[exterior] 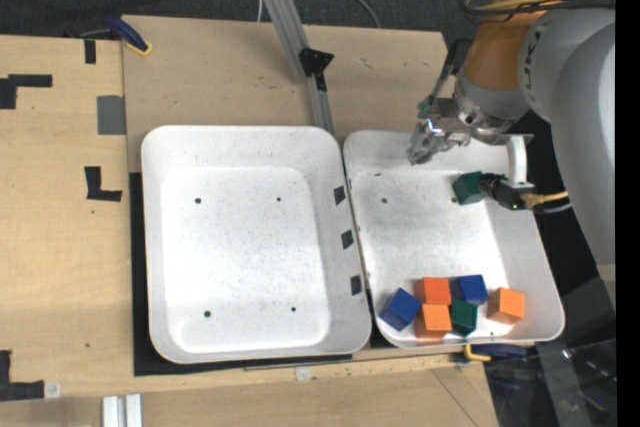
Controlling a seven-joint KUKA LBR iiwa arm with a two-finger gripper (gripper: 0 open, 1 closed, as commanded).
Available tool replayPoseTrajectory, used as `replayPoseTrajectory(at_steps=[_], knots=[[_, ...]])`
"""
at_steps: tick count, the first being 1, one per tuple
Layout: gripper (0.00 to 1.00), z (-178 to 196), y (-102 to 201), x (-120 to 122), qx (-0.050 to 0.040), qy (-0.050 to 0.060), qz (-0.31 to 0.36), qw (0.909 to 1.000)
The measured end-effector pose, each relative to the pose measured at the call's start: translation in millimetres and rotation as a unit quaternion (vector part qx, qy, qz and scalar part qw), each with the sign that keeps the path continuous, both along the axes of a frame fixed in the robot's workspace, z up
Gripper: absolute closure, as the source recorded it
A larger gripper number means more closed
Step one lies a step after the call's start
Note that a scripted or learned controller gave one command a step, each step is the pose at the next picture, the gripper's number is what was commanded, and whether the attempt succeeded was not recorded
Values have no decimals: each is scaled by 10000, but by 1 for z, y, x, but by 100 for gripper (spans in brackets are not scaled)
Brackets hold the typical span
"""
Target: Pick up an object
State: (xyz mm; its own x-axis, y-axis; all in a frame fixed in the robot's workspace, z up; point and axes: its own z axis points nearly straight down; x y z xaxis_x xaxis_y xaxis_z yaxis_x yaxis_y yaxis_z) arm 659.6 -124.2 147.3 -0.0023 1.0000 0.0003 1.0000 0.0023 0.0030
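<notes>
Pale wooden bench (60,245) fills the left of the frame, with two shallow white bins side by side on a dark mat. Left bin (160,155) sits centre-left; right bin (365,150) sits centre-right, and the blocks are all in it. Most of them are bunched against its near wall at lower right: a blue cube (400,308), an orange cube (436,291), a second blue cube (470,288), another orange block (435,318), a dark green block (463,316) and an orange cube at the end (507,304). I judge they slid there into the corner. One green block (468,187) lies apart, right of centre. My pincer (430,140) hangs over that bin's far edge, upper right, well apart from the cluster and nearer the lone green block; nothing is between my fingers, but I cannot tell whether they are spread or closed. I can read no writing or labels anywhere.
</notes>
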Motion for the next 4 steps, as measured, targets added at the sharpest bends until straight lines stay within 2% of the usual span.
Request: replayPoseTrajectory(at_steps=[1, 2, 4], knots=[[100, 63, 3, 4, -4, -14, -2, 10000], [100, 119, 11, 1, -8, 17, -5, 10000], [100, 121, 107, -53, 5, 29, 14, 10000]])
